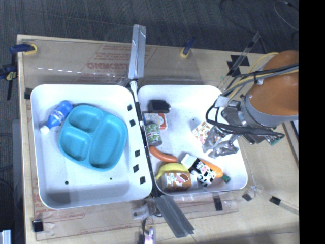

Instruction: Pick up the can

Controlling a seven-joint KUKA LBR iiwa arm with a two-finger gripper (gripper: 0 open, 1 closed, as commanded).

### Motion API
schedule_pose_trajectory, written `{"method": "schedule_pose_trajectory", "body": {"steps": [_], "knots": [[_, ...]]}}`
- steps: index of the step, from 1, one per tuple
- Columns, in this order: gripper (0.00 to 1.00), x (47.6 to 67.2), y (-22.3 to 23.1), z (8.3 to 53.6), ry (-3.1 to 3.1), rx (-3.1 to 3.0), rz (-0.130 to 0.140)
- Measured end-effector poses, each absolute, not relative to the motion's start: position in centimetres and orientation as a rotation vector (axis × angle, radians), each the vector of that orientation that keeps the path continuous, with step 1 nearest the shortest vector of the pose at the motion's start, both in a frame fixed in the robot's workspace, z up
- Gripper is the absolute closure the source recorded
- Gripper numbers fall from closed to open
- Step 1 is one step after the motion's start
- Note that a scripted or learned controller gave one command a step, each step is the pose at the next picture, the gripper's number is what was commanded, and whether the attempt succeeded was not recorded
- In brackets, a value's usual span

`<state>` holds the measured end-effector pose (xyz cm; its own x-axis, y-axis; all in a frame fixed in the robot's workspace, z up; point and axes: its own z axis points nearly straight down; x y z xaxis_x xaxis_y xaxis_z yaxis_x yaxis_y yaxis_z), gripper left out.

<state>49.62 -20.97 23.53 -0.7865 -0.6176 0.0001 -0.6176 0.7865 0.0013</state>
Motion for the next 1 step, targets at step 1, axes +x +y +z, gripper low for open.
{"method": "schedule_pose_trajectory", "body": {"steps": [1], "knots": [[1.00, 49.75, -18.00, 11.61, -2.903, 1.207, 0.000]]}}
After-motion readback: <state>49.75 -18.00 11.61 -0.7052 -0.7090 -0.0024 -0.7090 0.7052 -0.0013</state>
